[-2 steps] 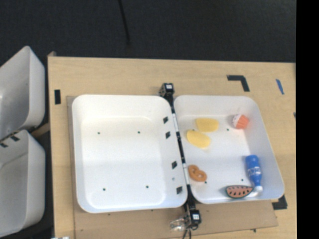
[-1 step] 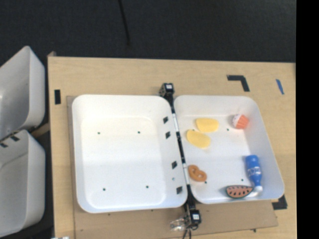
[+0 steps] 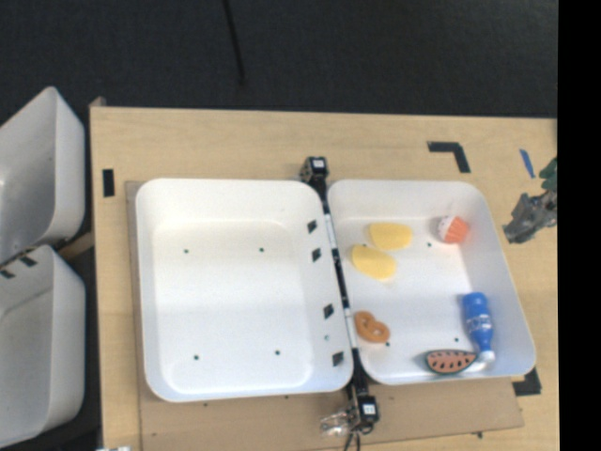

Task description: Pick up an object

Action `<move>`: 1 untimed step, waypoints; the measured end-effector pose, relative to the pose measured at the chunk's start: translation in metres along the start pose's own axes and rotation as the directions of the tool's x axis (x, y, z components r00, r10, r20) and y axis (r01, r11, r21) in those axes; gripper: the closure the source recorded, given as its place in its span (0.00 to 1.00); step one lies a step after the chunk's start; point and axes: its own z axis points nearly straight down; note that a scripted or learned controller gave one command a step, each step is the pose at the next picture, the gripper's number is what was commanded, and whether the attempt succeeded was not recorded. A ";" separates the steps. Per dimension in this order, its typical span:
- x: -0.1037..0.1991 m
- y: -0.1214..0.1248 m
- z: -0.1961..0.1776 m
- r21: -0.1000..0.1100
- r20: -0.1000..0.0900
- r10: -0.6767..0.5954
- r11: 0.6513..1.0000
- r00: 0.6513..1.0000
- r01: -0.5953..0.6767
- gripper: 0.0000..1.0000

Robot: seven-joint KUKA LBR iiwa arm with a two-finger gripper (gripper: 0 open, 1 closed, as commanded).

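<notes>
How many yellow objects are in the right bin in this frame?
2. One yellow piece lies near the bin's upper middle; the other yellow piece sits just below and left of it, closer to the divider. None seem hidden.

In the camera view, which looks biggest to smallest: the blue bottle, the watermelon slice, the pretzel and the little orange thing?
1. Blue bottle and watermelon slice: they look about alike, so no ranking.
2. Pretzel.
3. Little orange thing.

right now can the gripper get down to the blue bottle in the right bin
Probably yes. The gripper sits just outside the right bin, and the blue bottle lies open from above, with only the watermelon slice close by.
</notes>
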 end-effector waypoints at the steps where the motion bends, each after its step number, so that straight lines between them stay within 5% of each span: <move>1: -0.021 -0.007 -0.151 -0.028 0.012 0.004 1.000 1.000 -0.003 1.00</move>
